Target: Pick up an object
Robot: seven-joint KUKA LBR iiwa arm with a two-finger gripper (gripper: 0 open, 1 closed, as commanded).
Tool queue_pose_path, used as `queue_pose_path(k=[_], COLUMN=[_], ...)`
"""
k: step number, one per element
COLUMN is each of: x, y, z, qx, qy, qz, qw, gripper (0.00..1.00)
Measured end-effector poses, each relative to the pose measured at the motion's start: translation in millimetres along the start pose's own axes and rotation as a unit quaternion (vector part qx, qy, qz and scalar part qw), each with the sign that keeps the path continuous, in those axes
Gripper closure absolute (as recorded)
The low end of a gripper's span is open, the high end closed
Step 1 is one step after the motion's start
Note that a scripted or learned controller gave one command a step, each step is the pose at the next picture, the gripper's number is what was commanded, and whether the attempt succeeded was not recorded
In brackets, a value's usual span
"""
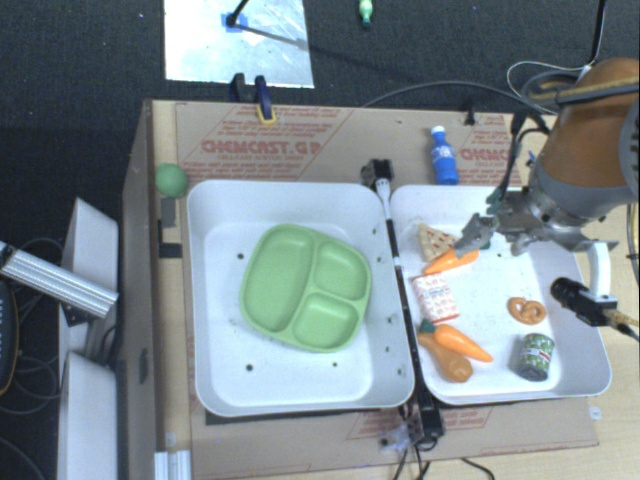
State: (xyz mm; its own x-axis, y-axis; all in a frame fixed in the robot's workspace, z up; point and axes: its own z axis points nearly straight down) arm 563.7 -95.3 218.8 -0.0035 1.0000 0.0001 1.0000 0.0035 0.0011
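My gripper (498,238) hangs over the back of the right bin (590,368) with its two fingers spread apart and nothing between them. Its left fingertip is just above and to the right of an orange carrot (450,262) lying aslant near the bin's left wall. A tan cracker wedge (435,239) sits just behind that carrot. Further forward lie a red and white packet (434,298), a second carrot (463,342), a pretzel (526,311) and a small green can (536,356).
The left bin (220,368) holds a green divided plate (306,286). A blue bottle (443,156) stands on the bench behind the right bin, and a green ball (171,179) rests at the bench's left edge. A black fitting (580,303) juts in over the right bin's right side.
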Motion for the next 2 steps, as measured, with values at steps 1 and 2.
queue_pose_path(k=[1, 2], x=[-27, -29], y=[18, 85], z=[130, 134], qx=[-0.004, -0.001], qy=[-0.001, 0.0], qz=[0.001, 0.0], qw=[1.0, 1.0], gripper=[0.0, 0.0])
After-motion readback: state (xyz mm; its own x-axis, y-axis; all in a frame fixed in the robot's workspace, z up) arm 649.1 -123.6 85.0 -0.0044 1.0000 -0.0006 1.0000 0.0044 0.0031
